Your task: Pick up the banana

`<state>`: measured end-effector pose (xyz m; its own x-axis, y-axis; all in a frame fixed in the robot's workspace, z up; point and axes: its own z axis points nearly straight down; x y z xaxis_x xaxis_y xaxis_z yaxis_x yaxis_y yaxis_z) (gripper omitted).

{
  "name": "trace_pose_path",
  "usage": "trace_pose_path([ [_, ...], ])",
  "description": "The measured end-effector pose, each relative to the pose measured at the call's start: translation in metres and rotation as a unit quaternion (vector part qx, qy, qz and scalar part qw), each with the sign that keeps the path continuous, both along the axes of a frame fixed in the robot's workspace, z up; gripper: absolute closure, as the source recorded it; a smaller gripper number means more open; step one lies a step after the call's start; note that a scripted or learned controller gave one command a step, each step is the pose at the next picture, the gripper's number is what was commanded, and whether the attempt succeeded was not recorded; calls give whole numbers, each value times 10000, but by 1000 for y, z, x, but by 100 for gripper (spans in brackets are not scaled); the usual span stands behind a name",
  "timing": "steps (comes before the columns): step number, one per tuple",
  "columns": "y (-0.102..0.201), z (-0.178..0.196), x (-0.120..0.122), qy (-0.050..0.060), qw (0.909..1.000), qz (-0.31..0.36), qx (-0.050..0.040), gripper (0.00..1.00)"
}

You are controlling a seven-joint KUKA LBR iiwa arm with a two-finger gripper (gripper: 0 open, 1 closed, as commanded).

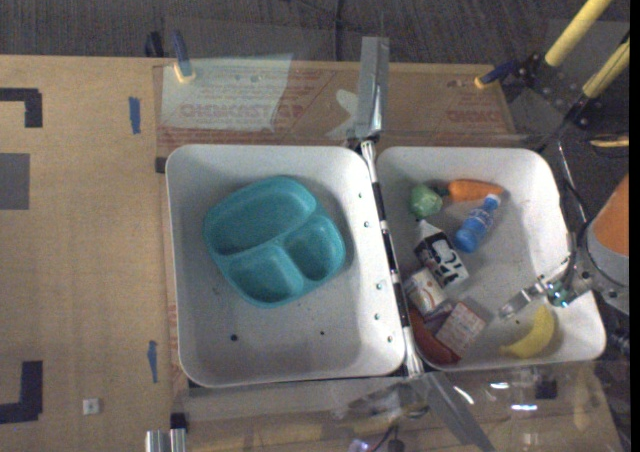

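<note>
Lower right of the frame: the curved yellow banana [533,334] lies in the right white bin's [520,162] near corner. The grey gripper [540,293] hovers just above it, jaws seemingly spread, presumably lining up the grasp.

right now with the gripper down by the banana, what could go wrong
1. The banana lies in the near right corner of the right bin, close to the rim; a closing gripper may catch the wall or push the fruit against it instead of lifting it.
2. The gripper sits beside the banana's upper edge, not over its middle, so a grasp could slip off the curved peel.
3. A red packet lies just left; a sideways sweep might drag it along.
</note>
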<state>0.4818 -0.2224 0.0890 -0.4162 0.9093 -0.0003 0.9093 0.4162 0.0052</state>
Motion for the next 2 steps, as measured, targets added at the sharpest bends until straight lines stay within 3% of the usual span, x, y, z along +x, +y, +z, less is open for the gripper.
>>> trace_pose_path([
  [1, 5, 0, 4, -35, 9955, -948, 20, 0],
  [2, 1, 11, 4, -69, 9952, -971, -26, 100],
])
